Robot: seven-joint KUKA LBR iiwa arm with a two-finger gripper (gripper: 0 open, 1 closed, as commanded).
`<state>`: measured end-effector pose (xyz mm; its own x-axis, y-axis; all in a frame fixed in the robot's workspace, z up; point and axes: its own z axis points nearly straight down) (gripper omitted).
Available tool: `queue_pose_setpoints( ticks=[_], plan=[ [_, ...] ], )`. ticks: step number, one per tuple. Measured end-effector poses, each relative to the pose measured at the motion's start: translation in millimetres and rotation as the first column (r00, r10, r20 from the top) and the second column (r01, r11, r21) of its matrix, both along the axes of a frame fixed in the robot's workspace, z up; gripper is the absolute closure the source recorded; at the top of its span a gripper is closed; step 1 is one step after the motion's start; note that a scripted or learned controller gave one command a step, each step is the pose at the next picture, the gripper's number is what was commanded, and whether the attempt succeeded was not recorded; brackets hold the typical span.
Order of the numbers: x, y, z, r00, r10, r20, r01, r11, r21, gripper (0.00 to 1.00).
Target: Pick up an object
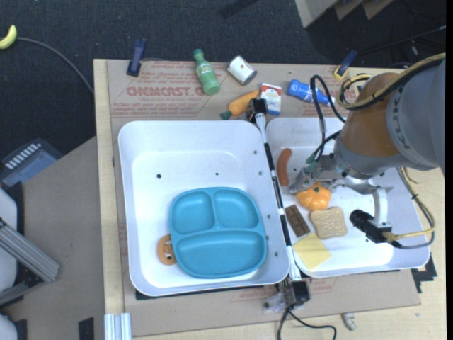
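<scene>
The hand (320, 179) sits low in the right bin (407, 261), partly hidden under the grey arm (403, 122) with its orange band (368, 119); whether it is released or clenched cannot be told. Directly below it, touching or nearly so, lies an orange fruit (315, 198). Just beside that are a slice of toast (329, 223), a brown chocolate bar (296, 220) and a yellow cheese slice (311, 251). A sausage (284, 166) lies left of the hand. The left bin (141, 161) holds a blue divided plate (216, 231) with a pretzel (165, 250) at its edge. On the counter (170, 87) behind stands a green bottle (206, 72).
</scene>
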<state>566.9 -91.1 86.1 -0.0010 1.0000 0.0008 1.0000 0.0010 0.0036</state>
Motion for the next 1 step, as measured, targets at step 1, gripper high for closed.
queue_pose_setpoints(
  ticks=[1],
  plan=[
    [-18.0, 53.5, 99.1, 1.000, 0.000, -0.002, 0.000, 1.000, 0.000, 1.00]
  ],
)
